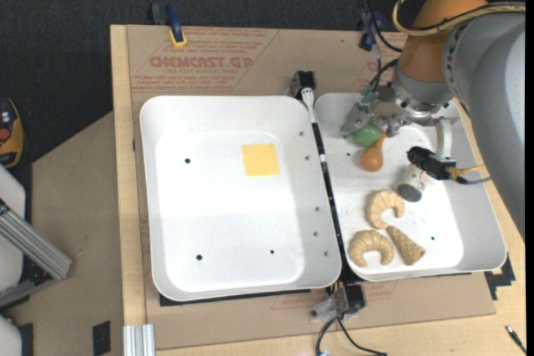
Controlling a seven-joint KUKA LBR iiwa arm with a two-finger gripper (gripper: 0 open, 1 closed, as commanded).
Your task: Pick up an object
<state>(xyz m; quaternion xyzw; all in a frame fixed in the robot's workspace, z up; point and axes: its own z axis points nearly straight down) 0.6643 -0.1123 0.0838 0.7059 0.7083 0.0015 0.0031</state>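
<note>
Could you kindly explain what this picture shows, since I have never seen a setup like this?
One camera fixed above a bench looks down at a slant. The grey arm with the orange band entering from the right is a robot, and its gripper hangs over the far end of the right bin, close to a green object and an orange-brown piece. I cannot tell whether it holds anything. That bin also has two croissant-like toys and a cone. The left bin holds a yellow square.
</note>
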